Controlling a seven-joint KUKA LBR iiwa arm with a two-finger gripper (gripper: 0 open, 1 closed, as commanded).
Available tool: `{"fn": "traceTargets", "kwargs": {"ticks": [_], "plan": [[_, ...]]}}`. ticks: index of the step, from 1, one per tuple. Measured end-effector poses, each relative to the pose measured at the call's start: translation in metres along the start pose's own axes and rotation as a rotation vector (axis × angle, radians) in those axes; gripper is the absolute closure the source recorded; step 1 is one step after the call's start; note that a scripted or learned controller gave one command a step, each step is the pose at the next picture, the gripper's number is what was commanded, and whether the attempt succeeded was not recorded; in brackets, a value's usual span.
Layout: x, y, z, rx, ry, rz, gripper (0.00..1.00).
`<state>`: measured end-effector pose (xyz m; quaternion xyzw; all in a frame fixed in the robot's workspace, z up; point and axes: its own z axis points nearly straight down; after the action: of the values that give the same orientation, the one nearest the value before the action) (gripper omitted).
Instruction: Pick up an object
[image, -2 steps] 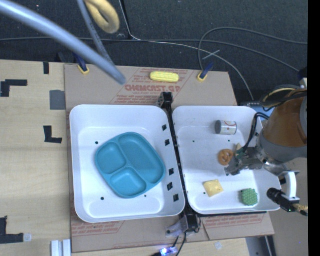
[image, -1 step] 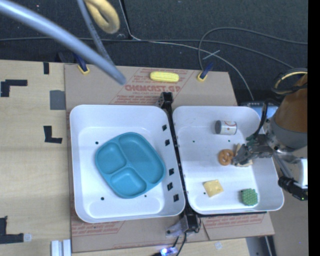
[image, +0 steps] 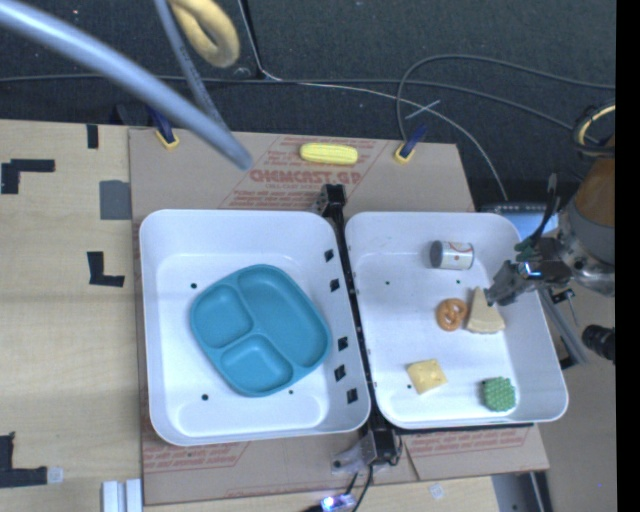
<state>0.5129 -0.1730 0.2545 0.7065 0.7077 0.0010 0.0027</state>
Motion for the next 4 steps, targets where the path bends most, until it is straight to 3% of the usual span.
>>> {"fn": "traceTargets", "kwargs": {"ticks": [1,4], "plan": [[0.000,0.001,-0.035,0.003,0.001,0.000,1.00],[0.161,-0.003,0.015,0.008,0.004,-0.003,1.00]]}}
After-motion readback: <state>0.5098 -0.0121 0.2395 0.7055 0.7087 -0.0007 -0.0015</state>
